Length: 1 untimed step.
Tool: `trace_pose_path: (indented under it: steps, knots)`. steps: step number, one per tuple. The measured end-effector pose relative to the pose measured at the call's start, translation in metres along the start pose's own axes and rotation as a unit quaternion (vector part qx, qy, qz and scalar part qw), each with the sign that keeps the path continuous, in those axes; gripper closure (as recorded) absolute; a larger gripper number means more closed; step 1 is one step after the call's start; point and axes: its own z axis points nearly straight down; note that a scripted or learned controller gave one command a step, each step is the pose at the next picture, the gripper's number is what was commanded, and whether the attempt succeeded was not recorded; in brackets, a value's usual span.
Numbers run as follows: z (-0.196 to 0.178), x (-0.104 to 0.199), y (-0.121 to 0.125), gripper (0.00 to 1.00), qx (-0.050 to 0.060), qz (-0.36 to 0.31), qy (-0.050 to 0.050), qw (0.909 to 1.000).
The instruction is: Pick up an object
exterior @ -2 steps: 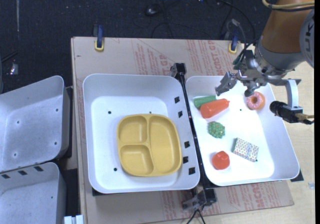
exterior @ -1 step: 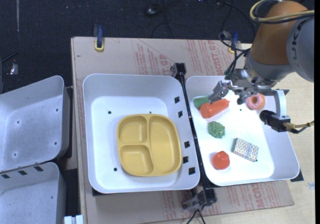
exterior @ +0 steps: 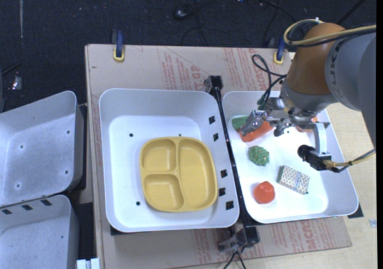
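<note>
In the right bin (exterior: 335, 199), near its far left corner, lies an orange carrot-like piece (exterior: 256, 133) with a green end (exterior: 240, 122). My gripper (exterior: 267, 122) hangs right over this piece, at or just above its upper end; the wrist hides where they meet. Nearer the front of the same bin lie a green bumpy ball (exterior: 258, 155), a red rounded piece (exterior: 264, 192) and a small patterned box (exterior: 294, 179).
A yellow three-part plate (exterior: 178, 173) sits in the left bin (exterior: 119, 142). The black divider (exterior: 224, 142) runs between the bins. A black cable with a connector (exterior: 314, 157) dangles from the wrist over the right bin's right side.
</note>
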Motion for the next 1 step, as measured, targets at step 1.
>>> trace_pose_path:
  steps: [1]
  knots:
    - [0.054,0.0006,-0.0011,0.0,0.0,0.0,0.0,1.0]
